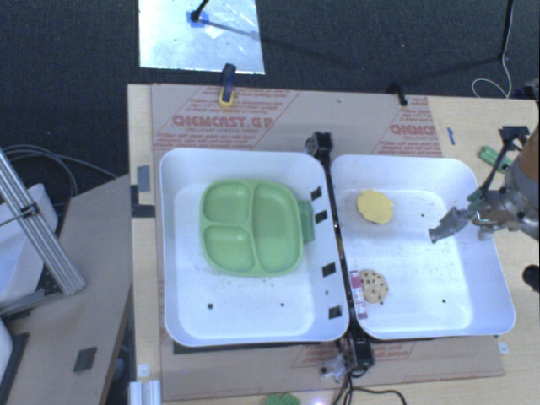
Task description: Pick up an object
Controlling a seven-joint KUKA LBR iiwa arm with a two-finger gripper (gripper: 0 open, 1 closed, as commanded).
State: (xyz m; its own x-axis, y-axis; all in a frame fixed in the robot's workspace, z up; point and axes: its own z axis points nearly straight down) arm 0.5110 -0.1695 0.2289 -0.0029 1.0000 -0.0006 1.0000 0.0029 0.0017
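Grey two-finger gripper (447, 226) at 3 o'clock of right white plastic bin (485, 319), jaw state cannot tell; may miss flat yellow disc (375, 207) at 10.

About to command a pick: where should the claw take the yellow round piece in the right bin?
Likely straight from above, across the edges of the yellow round piece. It lies flat and apart from the bin wall, with bare floor around it. The claw is to its right.
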